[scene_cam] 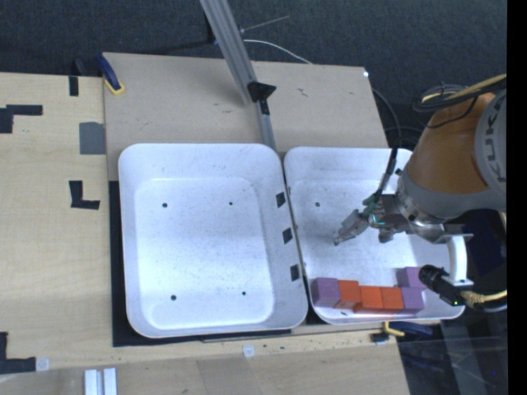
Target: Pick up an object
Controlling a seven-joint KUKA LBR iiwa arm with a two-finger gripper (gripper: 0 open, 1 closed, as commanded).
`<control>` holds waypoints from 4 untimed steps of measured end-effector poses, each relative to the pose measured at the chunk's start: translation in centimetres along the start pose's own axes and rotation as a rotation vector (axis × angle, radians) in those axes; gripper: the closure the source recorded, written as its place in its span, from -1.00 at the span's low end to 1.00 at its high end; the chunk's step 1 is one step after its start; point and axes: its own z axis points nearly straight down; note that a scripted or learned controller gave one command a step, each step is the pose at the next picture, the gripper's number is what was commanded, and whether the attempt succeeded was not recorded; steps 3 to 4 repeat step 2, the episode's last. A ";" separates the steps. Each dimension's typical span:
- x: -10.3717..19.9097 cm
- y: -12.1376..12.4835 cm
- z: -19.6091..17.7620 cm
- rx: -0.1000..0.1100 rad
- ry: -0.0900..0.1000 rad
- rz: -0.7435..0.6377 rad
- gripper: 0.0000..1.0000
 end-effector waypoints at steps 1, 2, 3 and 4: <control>-1.6 -2.1 -5.0 -0.005 -0.002 0.002 -1.00; 4.4 0.8 0.9 0.004 0.001 -0.005 -1.00; 4.4 0.8 0.9 0.004 0.001 -0.005 -1.00; 4.4 0.8 0.9 0.004 0.001 -0.005 -1.00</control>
